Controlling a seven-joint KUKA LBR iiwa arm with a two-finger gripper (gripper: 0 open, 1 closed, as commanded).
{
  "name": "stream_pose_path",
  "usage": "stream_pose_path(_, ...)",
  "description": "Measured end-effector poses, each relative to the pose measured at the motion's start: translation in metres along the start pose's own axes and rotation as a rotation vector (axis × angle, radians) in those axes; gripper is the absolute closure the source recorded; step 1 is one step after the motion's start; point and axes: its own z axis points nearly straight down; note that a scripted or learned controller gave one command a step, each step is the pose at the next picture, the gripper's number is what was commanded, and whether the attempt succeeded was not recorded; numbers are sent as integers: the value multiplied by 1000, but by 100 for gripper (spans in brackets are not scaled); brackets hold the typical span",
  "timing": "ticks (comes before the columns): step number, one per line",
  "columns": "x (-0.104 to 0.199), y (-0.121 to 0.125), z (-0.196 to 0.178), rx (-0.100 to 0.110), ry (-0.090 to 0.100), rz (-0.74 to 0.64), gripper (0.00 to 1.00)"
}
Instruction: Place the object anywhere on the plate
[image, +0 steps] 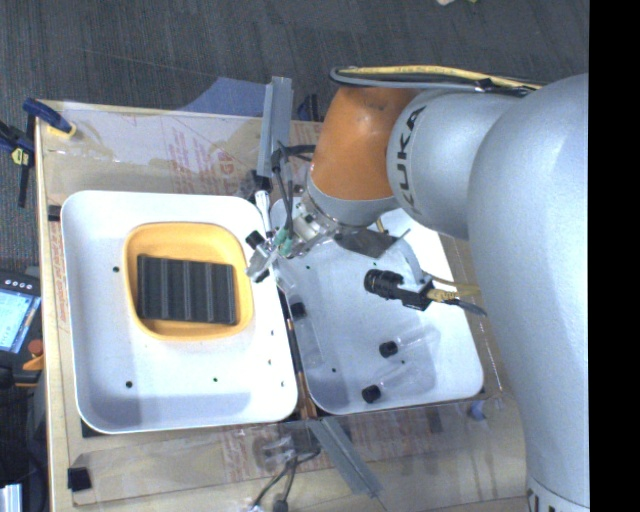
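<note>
Both white bins (95, 390) look like smooth, faintly glossy plastic, and the yellow plate (190, 240) has a matt sheen around its dark ribbed insert (188, 290). The arm's grey shell (520, 200) is satin-smooth, its orange band (360, 130) slightly glossy.

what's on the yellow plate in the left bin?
A dark ribbed rectangular piece lies flat on the yellow plate, filling most of its middle, in the left bin. The plate surface beneath that piece is covered, so anything under it cannot be seen.

A wooden bench (150, 150) stands on dark grey carpet (150, 40).
</note>
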Motion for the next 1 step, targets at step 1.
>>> stream_pose_path(1, 0, 0, 0, 0, -1, 0, 0)
